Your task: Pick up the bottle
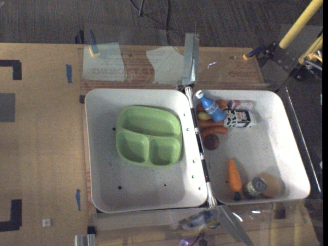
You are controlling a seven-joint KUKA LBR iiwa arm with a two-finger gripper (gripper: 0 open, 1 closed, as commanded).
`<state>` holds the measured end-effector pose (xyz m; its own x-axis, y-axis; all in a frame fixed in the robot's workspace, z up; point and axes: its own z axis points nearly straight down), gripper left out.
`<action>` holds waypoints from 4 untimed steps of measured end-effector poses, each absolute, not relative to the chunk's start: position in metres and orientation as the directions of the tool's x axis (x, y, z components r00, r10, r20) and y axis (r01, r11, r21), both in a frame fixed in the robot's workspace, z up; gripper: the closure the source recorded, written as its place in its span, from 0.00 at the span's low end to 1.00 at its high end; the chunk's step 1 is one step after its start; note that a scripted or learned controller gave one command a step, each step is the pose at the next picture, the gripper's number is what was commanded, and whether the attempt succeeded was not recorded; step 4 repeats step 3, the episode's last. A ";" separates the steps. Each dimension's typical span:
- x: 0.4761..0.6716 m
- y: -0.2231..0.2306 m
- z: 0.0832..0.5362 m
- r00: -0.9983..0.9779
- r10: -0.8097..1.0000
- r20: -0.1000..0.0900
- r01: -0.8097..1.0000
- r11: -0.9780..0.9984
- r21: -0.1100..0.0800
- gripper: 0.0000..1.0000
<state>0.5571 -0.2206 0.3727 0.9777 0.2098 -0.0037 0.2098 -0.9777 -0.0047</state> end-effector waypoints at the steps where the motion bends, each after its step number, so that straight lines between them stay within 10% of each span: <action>1: 0.558 -0.221 0.382 0.977 0.211 -0.004 0.211 -0.977 -0.005 1.00; 3: 0.534 -0.218 0.223 0.980 0.198 -0.003 0.198 -0.980 -0.003 1.00; 4: 0.534 -0.218 0.223 0.980 0.198 -0.003 0.198 -0.980 -0.003 1.00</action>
